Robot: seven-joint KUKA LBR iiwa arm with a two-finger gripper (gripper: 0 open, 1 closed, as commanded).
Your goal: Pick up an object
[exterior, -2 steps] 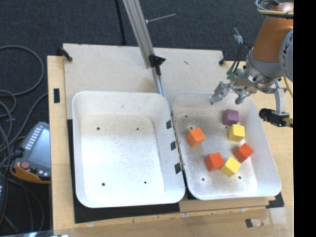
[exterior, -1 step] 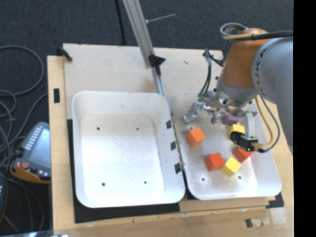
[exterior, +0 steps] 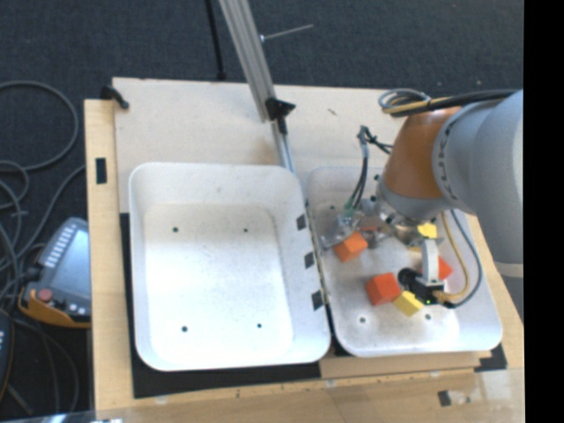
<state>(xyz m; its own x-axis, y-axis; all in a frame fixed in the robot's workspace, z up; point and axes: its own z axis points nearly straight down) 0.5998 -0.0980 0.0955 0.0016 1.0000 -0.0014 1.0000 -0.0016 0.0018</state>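
The arm (exterior: 480,161) is seen reaching in from the right over the right bin (exterior: 480,335), with its orange band (exterior: 414,157) placed above that bin's far half. The gripper (exterior: 344,233) is lowered toward the bin's left side, near the wall that faces the left bin (exterior: 145,192). Whether the gripper is released or clenched cannot be told, as its tip is blurred and partly covered by the wrist.

An orange block (exterior: 351,248) is seen right at the gripper's tip, touching it or very nearly so; whether it is grasped cannot be told. A red block (exterior: 382,288) is laid on the bin floor nearer the camera, apart from the orange block. A yellow block (exterior: 407,305) is set just beside the red block on its right, seemingly touching it. A yellow piece (exterior: 427,231) is seen close under the wrist, and an orange piece (exterior: 444,270), partly hidden by cables, is found further toward the bin's right.

Both bins are borne side by side on the bench (exterior: 194,122), their facing walls almost touching. A metal rail (exterior: 247,42) is fixed at the bench's far side and is seen slanting up and away. A pendant (exterior: 62,267) is laid on the dark floor to the left, among loose cables (exterior: 40,122).
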